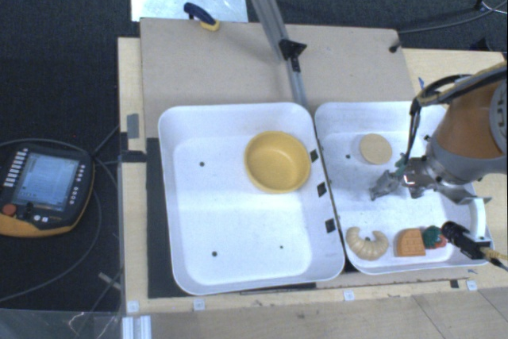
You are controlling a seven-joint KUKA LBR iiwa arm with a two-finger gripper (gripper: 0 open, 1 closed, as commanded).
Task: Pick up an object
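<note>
Two white bins sit side by side: the left bin (190, 250) holds a yellow bowl (277, 161). In the right bin (337, 123), the gripper (386, 185) hovers, fingers unclear, between a round cracker (375, 148) and a croissant (367, 243). It should centre squarely over one before descending.

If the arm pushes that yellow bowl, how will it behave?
The yellow bowl looks like thin plastic, so probably light and apt to slide on the smooth left bin. It sits upright and wide, so tipping seems unlikely.
</note>
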